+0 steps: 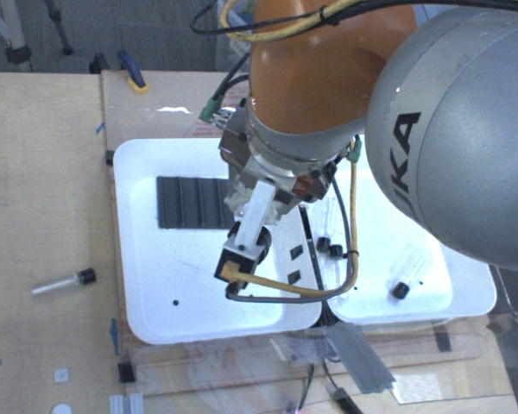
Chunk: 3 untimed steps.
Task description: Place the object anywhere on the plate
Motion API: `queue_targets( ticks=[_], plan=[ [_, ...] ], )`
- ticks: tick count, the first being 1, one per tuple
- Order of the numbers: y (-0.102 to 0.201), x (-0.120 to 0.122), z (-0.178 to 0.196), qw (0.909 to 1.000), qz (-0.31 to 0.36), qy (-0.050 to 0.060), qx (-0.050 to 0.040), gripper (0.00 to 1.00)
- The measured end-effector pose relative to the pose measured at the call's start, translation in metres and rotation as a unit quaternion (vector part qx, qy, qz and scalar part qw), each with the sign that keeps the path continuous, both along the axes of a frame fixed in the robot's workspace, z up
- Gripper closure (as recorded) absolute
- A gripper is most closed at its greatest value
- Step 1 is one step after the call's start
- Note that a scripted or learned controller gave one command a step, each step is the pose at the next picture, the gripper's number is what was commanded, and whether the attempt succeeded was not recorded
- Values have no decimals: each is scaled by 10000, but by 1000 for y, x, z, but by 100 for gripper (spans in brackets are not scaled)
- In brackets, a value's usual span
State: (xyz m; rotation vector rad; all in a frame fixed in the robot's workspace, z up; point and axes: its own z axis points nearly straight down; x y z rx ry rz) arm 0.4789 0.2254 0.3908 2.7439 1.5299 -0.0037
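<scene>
A dark grey ribbed plate (pixel 188 203) lies flat in the upper part of the left bin (pixel 147 317). My gripper (pixel 285 195) hangs under the large orange and grey wrist, just right of the plate's right edge, and the wrist hides most of it. A few small black pieces (pixel 295 254) lie on the left bin's floor below the gripper, near the divider between the bins. I see nothing lying on the plate's visible part.
A clear tube with a black cap (pixel 404 281) rests in the right bin (pixel 466 300). A similar capped tube (pixel 65 283) lies on the wooden bench to the left of the bins. A tiny black dot (pixel 175 301) marks the left bin's floor.
</scene>
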Motion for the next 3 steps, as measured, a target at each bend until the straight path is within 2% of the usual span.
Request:
queue_targets(
  ticks=[1, 2, 3],
  plan=[
    [-2, -1, -247, 9950, -994, 17, -3, 100],
    [-1, 0, -178, 9751, 2219, -3, 8, 100],
    [-1, 28, -227, 8589, 5121, 16, 20, 100]
  ],
)
